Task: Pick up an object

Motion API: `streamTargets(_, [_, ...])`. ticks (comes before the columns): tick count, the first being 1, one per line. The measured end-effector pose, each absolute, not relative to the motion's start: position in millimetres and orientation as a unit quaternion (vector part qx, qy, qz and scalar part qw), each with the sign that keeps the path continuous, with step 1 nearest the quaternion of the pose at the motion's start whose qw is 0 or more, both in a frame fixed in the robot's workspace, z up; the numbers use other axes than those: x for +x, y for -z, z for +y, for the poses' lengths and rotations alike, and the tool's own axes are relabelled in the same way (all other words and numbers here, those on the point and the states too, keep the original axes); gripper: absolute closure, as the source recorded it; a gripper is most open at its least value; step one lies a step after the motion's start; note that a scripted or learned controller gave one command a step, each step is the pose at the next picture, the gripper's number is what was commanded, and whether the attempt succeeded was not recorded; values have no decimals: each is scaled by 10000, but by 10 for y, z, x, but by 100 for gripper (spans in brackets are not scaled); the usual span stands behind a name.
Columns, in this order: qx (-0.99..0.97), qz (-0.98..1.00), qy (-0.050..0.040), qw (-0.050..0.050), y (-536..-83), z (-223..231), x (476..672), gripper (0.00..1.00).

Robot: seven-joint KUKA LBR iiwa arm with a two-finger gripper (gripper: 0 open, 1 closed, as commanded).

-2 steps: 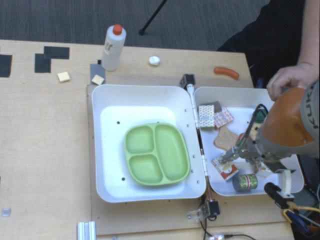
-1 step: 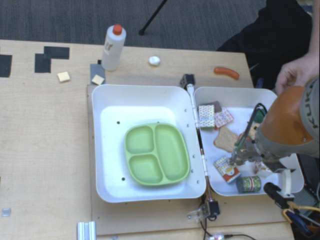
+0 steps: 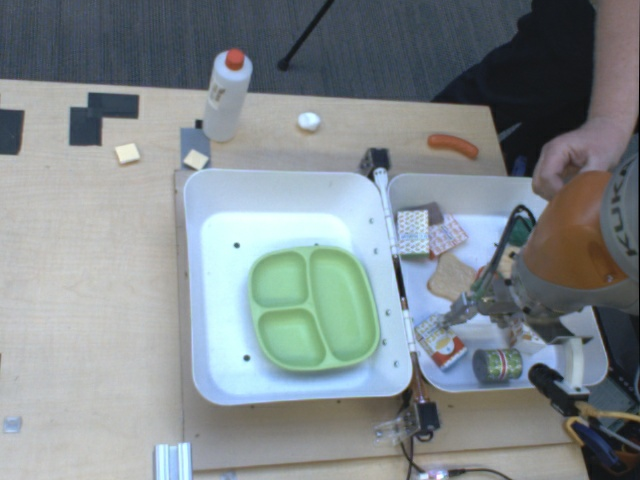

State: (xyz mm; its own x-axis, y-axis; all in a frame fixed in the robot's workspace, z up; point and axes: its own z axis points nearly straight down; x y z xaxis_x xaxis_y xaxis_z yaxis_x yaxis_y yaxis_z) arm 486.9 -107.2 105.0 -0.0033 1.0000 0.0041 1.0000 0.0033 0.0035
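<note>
Can [image 3: 497,365] at 6 o'clock in the right bin [image 3: 600,368], carton [image 3: 441,346] just left, hand [image 3: 466,308] low over it — whether it is apart or together cannot be told, toast [image 3: 450,276] beyond, green tray [image 3: 314,308] in the left bin [image 3: 200,268], bottle [image 3: 226,93] at 11 o'clock on the bench [image 3: 90,268]

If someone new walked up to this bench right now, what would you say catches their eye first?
Most likely the green divided plate, lying alone in the middle of the left bin. Next comes the arm's orange band, above the cluttered right bin, with the gripper low among a slice of toast, small packets and a dark can. On the bench behind the bins stand a white bottle with a red cap and an orange sausage-shaped item.
</note>
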Motion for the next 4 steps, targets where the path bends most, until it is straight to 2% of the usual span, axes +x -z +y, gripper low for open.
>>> streamTargets(1, [-7080,-7062,16,-72,-900,-879,4895,0])
streamTargets(2, [-7064,-7077,75,-63,-1026,-829,4933,100])
streamTargets(3, [-7070,-7072,47,-2,-1005,-821,4898,0])
streamTargets(4, [-7072,-7070,36,-22,-1104,-822,4874,100])
